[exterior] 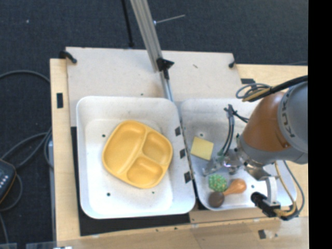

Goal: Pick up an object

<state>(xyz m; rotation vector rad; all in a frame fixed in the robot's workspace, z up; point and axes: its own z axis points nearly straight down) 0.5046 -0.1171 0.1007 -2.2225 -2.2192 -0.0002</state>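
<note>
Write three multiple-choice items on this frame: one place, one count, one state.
1. Where does the yellow plastic divided plate lie?
A. left white bin
B. right white bin
C. on the bare bench

2. How many compartments does that plate have?
A. two
B. three
C. five

3. How does the pale yellow square block lie?
A. stacked on the plate
B. flat on the right bin's floor
C. propped upright against the rim

Key:
1 A, the plate sits mid-floor in the left bin.
2 B, its ridges mark off three wells.
3 B, the block lies flat, apart from the green bumpy ball nearer the front.
</note>
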